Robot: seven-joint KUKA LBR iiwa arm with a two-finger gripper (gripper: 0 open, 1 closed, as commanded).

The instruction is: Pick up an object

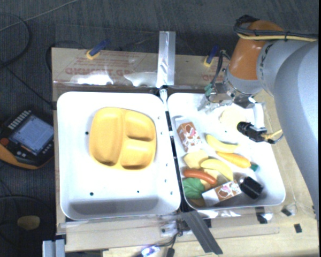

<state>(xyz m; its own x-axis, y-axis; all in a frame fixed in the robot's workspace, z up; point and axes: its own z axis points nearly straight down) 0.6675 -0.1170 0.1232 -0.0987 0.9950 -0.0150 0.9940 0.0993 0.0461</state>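
Your gripper sits at the far end of the right bin, low over the bare white floor just inside the back wall, with the orange band of the wrist directly behind and above it. You cannot tell from this slant whether it is spread or closed, because the wrist body and its cables crowd the tip; nothing visible is caught in it. Everything you could pick lies toward the camera from the gripper, heaped in the near half of the same bin. Closest to the gripper is a small red-and-white snack packet, lying flat against the divider wall. A little beyond it, two yellow bananas lie nearly side by side, and past those a red sausage-like piece, a green vegetable-like lump, a second printed packet and a black block are jammed into the near corner, touching or overlapping one another. That crowding is probably why the near pile is a poor target: fingers would likely strike a neighbour. The packet by the divider and the upper banana look freer, judging by the clear floor around them. Across the divider to the gripper's far side, the left bin holds a yellow divided tray, upside down and alone, well apart from the gripper. The pick has not yet begun.
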